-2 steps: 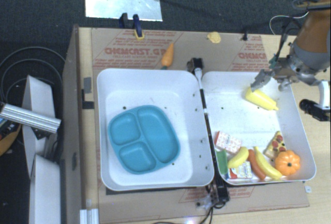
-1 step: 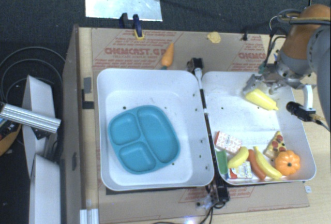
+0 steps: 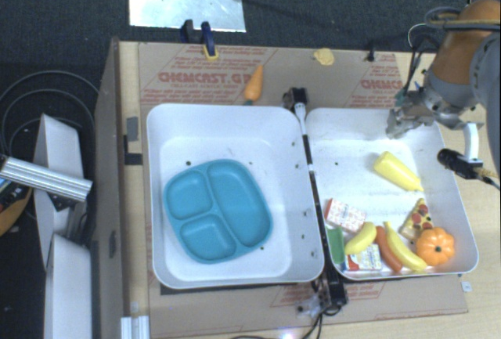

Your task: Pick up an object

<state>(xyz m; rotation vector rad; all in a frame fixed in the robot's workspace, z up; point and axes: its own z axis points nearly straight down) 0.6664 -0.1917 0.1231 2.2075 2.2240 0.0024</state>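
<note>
- Hanging over the far right corner of the right bin [image 3: 450,173], the gripper [image 3: 401,124] sits low above bare white floor; nothing shows between its fingers, and whether they stand wide or narrow cannot be told at this size.
- The grey arm [image 3: 458,71] enters from the right, cut off by the frame, with its orange band [image 3: 479,13] at the top right corner.
- Nearest the gripper is a yellow pepper-shaped toy [image 3: 398,171], lying alone mid-bin, apart from the gripper, with open floor on all sides.
- The far half of the right bin is open; the near half is crowded.
- Packed along the near rim: one small red-and-white box [image 3: 345,214], one banana [image 3: 361,237], a second banana [image 3: 402,248], one red sausage-like piece [image 3: 386,244], one pizza slice [image 3: 416,221] and one orange pumpkin [image 3: 435,246] against the near right corner.
- These pieces touch or overlap; a green item and another small packet lie partly hidden under them and are hard to make out.
- The left bin [image 3: 168,126] holds one blue divided plate [image 3: 217,209] with three sections, with bare floor around it.
- The two bins touch along a shared middle edge.
- On the cardboard [image 3: 337,79] beyond the bins lie one carrot [image 3: 254,83] and one small yellow piece [image 3: 323,57], both outside the bins.
</note>
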